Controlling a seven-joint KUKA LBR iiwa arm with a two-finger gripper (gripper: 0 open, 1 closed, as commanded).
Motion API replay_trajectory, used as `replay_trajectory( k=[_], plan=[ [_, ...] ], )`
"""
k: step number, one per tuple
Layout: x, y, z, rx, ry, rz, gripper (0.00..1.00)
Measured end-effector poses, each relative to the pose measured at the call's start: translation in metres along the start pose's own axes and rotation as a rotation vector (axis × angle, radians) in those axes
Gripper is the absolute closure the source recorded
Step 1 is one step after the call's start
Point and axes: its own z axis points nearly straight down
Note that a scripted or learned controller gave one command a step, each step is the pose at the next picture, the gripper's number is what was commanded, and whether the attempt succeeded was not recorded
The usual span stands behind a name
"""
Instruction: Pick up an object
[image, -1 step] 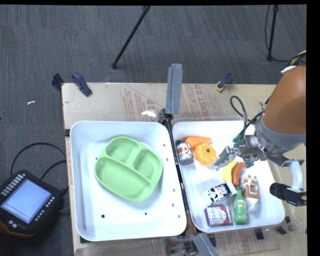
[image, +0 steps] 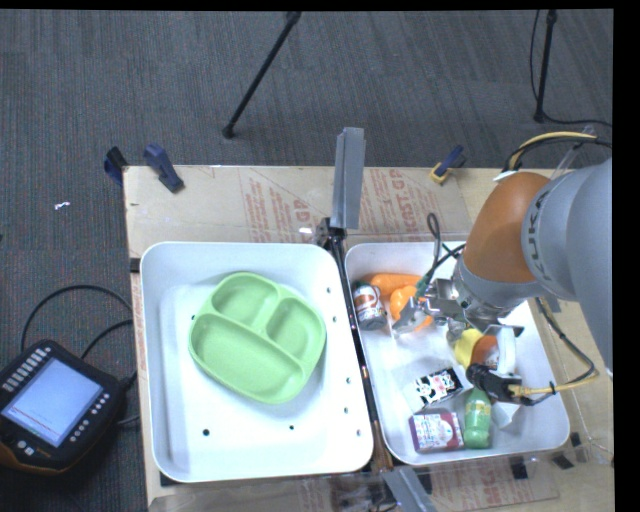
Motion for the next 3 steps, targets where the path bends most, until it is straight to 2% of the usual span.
replay_trajectory(
  k=[1,2,3],
  plan=[
    [-0.003,-0.001,-0.008,0.004,0.001,0.01,1.0],
    [-0.003,-0.001,-0.008,0.004,0.001,0.01,0.0],
    [0.008,0.057,0.0,0.001,-0.001,0.043,0.0]
  ],
)
